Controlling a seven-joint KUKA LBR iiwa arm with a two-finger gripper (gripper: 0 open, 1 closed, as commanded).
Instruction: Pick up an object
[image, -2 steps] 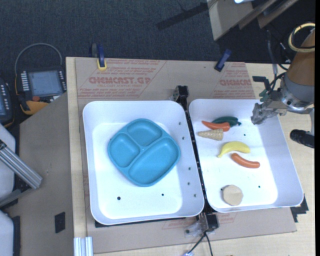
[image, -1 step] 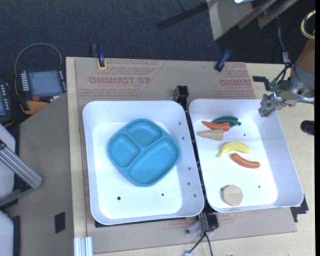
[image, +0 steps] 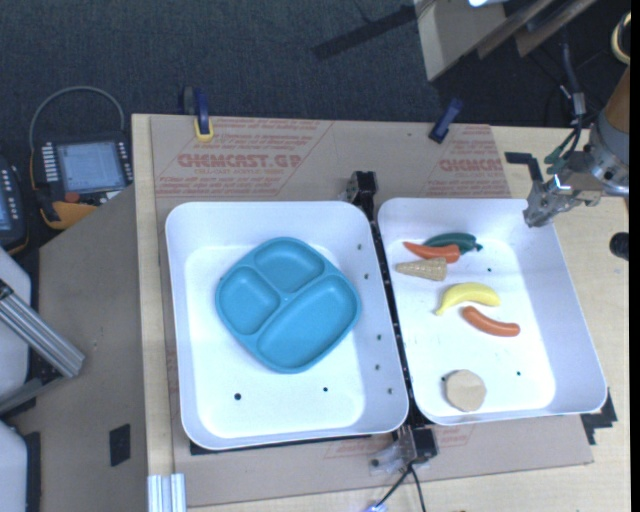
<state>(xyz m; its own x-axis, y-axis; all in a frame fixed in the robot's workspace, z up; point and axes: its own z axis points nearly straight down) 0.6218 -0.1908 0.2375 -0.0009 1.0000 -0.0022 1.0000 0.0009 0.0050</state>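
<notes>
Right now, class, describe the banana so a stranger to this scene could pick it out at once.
Find the right bin, the one without the blue plate. Near its middle lies the banana, below the cone and just above the sausage. It is the one yellow, curved thing there.

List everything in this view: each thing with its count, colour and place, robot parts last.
Shallow white plastic bins: 2, white, side by side on the bench.
Divided plastic plate: 1, blue, in the left bin.
Toy pepper: 1, dark green, right bin, far end.
Toy carrot: 1, orange, beside the pepper.
Toy cone: 1, tan, just below the carrot.
Toy banana: 1, yellow, right bin middle.
Toy sausage: 1, orange-red, beside the banana.
Round biscuit: 1, beige, right bin near end.
Gripper: 1, grey, over the right bin's far right corner.
</notes>
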